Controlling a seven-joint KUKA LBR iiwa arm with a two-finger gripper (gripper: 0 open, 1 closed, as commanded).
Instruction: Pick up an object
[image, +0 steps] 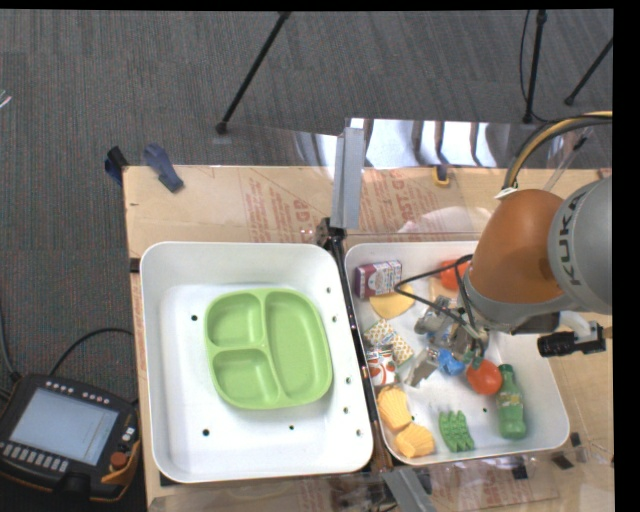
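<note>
My gripper hangs low over the middle of the right bin, below the arm's orange band. It is open, with one grey finger pointing down-left and the other near a red tomato. A small blue object lies in the gap between the fingers and is not clamped. Around it lie a green bottle, a green ridged piece, two yellow blocks, a red-and-white can, patterned packets, a yellow wedge and a maroon carton.
The left bin holds a green divided plate. A grey upright post stands behind the seam between the bins. A teach pendant lies on the floor at lower left.
</note>
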